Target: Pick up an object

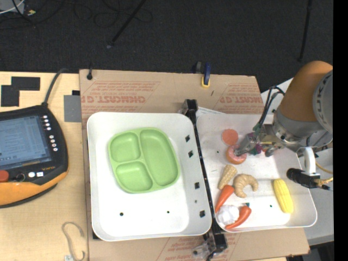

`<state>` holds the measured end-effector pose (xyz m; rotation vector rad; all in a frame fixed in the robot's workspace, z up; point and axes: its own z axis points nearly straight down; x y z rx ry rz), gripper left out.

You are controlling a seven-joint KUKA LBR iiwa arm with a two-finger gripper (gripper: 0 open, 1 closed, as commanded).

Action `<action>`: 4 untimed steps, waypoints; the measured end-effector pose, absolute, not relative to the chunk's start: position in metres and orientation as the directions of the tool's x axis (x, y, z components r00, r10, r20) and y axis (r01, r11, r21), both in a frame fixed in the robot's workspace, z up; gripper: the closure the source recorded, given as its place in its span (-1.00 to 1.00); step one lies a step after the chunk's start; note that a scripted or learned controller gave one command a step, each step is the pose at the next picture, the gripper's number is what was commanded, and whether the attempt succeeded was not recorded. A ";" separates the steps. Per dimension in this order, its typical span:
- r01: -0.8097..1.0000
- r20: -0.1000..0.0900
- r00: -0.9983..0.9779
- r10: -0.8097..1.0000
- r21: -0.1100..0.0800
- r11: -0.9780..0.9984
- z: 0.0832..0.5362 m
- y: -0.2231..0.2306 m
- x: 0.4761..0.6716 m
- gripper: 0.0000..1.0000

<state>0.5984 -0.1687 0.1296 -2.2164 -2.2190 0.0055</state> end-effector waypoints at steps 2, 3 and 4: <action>1.000 0.008 0.002 1.000 0.005 -0.002 0.102 -0.166 0.602 1.00; 1.000 0.000 0.000 1.000 0.002 0.000 0.146 -0.163 0.598 1.00; 1.000 0.000 0.000 1.000 0.003 0.000 0.207 -0.157 0.601 1.00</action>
